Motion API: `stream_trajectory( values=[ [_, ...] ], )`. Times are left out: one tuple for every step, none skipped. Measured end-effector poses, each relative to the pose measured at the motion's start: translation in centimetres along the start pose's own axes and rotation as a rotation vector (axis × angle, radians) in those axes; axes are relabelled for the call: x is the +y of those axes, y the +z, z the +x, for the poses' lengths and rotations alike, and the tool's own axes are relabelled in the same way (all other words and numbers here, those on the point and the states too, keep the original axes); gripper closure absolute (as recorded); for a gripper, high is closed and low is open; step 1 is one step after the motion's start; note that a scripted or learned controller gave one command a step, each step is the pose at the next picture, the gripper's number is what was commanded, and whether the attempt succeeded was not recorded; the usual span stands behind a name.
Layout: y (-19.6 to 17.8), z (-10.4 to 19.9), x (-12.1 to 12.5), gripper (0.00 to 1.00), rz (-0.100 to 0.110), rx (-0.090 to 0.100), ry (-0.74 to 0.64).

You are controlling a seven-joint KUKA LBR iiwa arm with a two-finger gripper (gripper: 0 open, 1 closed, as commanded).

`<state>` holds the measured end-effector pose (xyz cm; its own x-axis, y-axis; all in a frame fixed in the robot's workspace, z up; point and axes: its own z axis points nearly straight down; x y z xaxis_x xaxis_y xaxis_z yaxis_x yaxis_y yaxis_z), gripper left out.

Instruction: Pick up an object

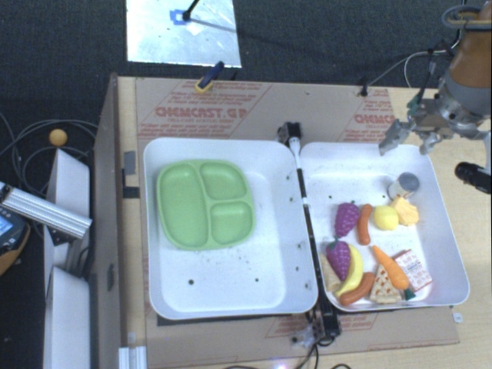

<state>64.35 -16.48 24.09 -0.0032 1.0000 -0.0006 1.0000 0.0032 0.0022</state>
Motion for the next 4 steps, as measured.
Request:
stream_trajectory(
  values=[
    [9.8, 4.3, -7.3, 0.0, 0.004, 0.001, 0.001],
    [15.7, 7.4, -7.6, 0.0, 0.001, 0.001, 0.0],
    [14.6, 7.3, -7.6, 1.0, 0.0, 0.001, -0.001],
    [1.9, 14.8, -9.1, 1.0, -0.002, 0.001, -0.001]
  ],
)
